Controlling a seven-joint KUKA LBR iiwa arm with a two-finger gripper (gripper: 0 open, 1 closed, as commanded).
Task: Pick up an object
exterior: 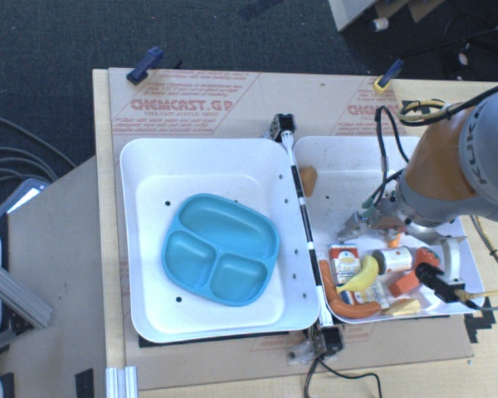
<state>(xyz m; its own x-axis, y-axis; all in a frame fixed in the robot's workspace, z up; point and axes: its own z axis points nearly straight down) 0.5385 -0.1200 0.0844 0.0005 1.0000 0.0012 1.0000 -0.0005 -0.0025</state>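
Note:
My gripper (362, 222) hangs low over the middle of the right bin (340, 160), just above a heap of toy food at the bin's near end. The heap holds a red and white carton (344, 264), a yellow banana (363, 275), a white can (396, 261), a red-orange sausage (349, 308) and orange pieces (406, 281). A small brown item (308, 179) lies alone by the bin's left wall. Nothing shows between the gripper's tips. The arm (448, 168) hides the bin's right side.
A blue divided plate (222, 248) lies in the left bin (141, 222). The bins share a rim (297, 197) with black clips at both ends. Cardboard (183, 102) lies under the bins, with blue clamps at its far edge.

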